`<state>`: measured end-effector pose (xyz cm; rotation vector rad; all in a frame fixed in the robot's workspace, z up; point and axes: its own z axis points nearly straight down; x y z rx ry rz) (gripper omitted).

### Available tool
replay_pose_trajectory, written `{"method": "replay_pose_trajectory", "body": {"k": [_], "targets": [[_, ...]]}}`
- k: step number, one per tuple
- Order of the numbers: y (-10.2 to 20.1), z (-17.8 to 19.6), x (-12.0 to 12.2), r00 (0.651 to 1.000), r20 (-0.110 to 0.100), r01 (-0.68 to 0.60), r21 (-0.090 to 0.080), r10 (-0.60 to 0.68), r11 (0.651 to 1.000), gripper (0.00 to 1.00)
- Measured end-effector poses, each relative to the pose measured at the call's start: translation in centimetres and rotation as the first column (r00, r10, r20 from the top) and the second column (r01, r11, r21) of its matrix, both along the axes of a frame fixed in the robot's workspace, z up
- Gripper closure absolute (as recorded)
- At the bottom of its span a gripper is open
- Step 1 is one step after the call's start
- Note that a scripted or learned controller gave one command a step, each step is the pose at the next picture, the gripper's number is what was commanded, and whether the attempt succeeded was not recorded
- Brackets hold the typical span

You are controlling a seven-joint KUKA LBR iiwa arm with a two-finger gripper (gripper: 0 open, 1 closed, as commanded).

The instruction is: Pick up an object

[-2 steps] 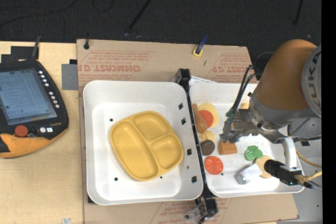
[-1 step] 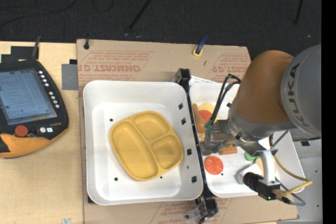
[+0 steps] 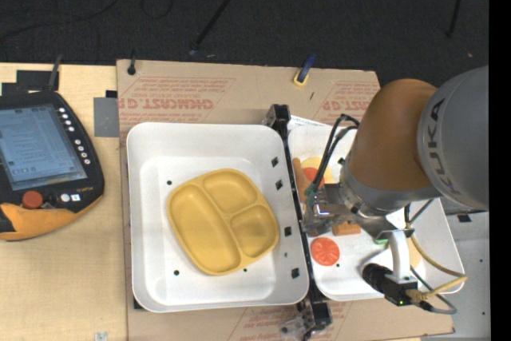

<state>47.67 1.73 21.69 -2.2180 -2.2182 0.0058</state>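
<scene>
My arm (image 3: 399, 144) reaches in from the right and hangs over the right bin (image 3: 351, 287). Its gripper (image 3: 322, 212) points down into that bin's left half, mostly hidden under the wrist. Just below the gripper lies a round red-orange object (image 3: 325, 251). Beside the wrist a small brown piece (image 3: 348, 229) pokes out. Above the gripper, a yellow object (image 3: 312, 164) and a thin orange stick (image 3: 299, 170) lie near the bin's left wall. The arm covers much of the right bin.
The left bin (image 3: 152, 148) holds a yellow divided plate (image 3: 222, 220). A black divider with clips (image 3: 291, 204) runs between the bins. A teach pendant (image 3: 44, 164) lies on the bench at far left. Cables (image 3: 399, 283) trail near the right bin's front edge.
</scene>
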Motion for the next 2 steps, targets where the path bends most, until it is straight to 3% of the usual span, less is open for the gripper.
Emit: {"method": "replay_pose_trajectory", "body": {"k": [2], "targets": [[-0.5, 1.67, 0.62, 1.0, 0.002, 0.0, -0.001, 0.0, 1.0, 1.0]]}}
